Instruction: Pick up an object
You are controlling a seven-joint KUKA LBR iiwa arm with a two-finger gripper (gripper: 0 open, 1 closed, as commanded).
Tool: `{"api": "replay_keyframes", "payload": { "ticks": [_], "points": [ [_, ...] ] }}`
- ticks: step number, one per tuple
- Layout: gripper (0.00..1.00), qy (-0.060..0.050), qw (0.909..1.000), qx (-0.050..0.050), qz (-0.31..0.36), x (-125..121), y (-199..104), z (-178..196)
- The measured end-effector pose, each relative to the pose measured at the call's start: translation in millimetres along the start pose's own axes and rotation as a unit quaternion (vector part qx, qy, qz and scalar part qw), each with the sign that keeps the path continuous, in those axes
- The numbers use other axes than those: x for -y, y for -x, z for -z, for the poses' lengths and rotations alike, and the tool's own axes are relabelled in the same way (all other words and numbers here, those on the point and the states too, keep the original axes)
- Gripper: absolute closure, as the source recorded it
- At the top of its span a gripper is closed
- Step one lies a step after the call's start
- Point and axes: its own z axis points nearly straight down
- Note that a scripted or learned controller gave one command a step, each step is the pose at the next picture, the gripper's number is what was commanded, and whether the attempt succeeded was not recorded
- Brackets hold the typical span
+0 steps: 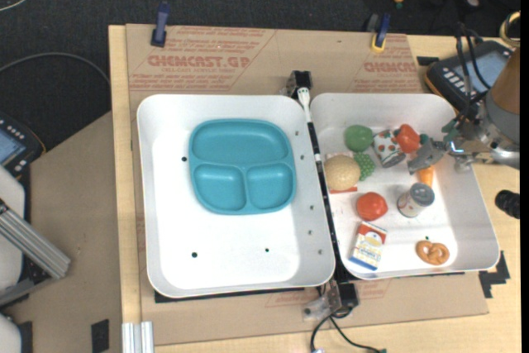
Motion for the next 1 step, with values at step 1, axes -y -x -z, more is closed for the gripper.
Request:
{"api": "replay_keyframes", "payload": {
  "ticks": [1],
  "points": [
    [0.0,0.002,1.0,0.001,0.0,35.6,-28.4,-79.4]
  ]
}}
